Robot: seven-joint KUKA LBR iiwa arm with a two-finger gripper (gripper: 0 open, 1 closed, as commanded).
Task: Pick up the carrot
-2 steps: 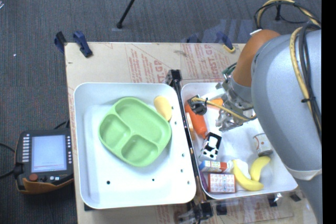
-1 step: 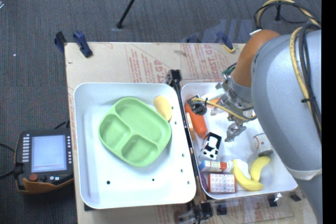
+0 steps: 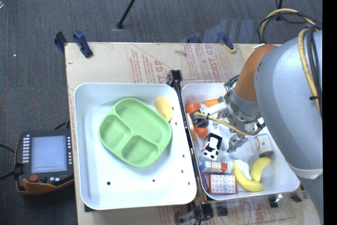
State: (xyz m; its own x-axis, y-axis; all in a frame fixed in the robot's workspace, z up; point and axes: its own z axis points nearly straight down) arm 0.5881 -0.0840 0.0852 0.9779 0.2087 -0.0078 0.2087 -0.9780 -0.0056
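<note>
The carrot (image 3: pixel 194 109) is an orange piece lying near the far left corner of the right bin (image 3: pixel 287 179), close to the divider between the bins. Part of it is hidden by robot hardware. My gripper (image 3: pixel 235 143) hangs over the middle of the right bin, to the right of and nearer than the carrot, apart from it. It points down beside a black-and-white patterned block (image 3: pixel 211 146). Nothing is visibly held in it.
Two bananas (image 3: pixel 253 174), a red-and-white box (image 3: pixel 221 183), a small carton (image 3: pixel 216 166) and a can (image 3: pixel 262 143) crowd the near part of the right bin. The left bin (image 3: pixel 84 166) holds a green divided plate (image 3: pixel 136 131) and a yellow fruit (image 3: pixel 164 108).
</note>
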